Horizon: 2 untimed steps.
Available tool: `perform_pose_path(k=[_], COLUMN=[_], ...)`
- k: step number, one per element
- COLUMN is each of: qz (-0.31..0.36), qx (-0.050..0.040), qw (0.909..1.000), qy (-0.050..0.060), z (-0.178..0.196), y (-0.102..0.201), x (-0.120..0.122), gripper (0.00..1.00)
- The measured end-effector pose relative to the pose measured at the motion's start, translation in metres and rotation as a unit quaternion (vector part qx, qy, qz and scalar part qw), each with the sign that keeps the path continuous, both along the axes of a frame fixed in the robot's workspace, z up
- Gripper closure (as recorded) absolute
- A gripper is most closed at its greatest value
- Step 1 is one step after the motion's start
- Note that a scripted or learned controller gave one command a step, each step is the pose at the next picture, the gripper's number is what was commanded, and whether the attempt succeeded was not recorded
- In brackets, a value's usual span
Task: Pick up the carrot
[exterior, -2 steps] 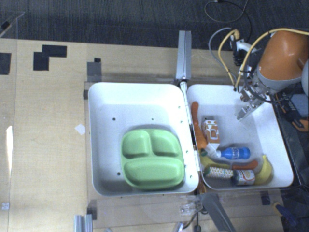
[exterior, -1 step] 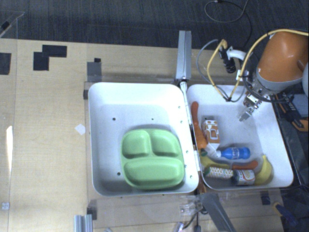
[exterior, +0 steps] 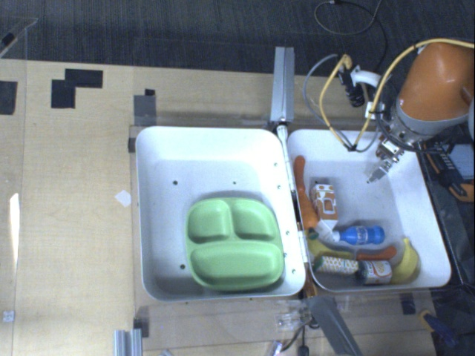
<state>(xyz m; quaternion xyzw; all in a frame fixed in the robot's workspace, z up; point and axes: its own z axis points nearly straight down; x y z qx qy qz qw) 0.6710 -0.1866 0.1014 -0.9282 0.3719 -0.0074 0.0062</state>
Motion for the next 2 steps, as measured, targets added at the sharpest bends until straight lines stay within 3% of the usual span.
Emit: perform_pose_path(k=[1, 2], qz=[-0.002, 0.208], qx=[0.0016, -0.006], qw=[1.0, 0.9781], qy=[-0.005, 0.002], z=[0.013, -0.013], y=[0.001, 0.009], x=[0.002, 0.001], gripper=[1.0, 1.0])
